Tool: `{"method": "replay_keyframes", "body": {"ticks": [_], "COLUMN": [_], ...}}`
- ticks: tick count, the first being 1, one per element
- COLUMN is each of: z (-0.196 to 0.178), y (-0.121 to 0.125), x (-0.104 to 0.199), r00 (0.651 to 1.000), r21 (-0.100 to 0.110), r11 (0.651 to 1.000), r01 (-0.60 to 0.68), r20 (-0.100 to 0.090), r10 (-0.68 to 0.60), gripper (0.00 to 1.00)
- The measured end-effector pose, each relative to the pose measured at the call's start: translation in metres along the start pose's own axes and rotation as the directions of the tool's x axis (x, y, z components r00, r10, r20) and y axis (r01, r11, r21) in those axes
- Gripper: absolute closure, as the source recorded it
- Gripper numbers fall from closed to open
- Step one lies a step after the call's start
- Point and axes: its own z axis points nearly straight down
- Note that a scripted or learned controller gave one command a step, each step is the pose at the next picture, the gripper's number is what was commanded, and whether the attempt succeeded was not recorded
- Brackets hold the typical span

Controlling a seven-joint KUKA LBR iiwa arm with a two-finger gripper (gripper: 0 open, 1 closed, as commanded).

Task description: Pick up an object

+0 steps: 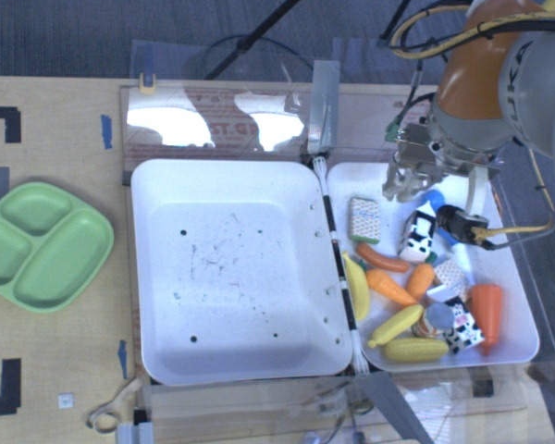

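A pale wooden bench fills the frame, with a green divided plate (pixel 44 245) at the left edge and two white bins at centre. The left bin (pixel 157 192) lies bare; the right bin (pixel 523 326) holds the toys, crowded toward the lower right. Your gripper (pixel 405 181) hangs over that bin's upper part, and whether it is open or closed I cannot tell.

Nearest it are the black-and-white cow (pixel 418 235) and the small patterned block (pixel 364 218); the block stands a little apart, so it looks the easier pick. Descend straight and centre on it. Mind the bin divider (pixel 336 248) just to its left; the carrots (pixel 396 287) and bananas (pixel 398 324) leave little room lower down.
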Motion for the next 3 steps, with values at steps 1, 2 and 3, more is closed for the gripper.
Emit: {"method": "replay_keyframes", "body": {"ticks": [1, 2, 3], "z": [0.038, 0.007, 0.038], "y": [0.038, 0.037, 0.027], "x": [0.02, 0.072, 0.09], "r00": [0.98, 0.888, 0.679], "r21": [0.001, 0.002, 0.005], "r11": [0.98, 0.888, 0.679], "r01": [-0.2, -0.46, -0.734], "r20": [0.001, 0.001, 0.005], "r10": [0.2, 0.46, 0.734], "gripper": [1.0, 1.0, 1.0]}}
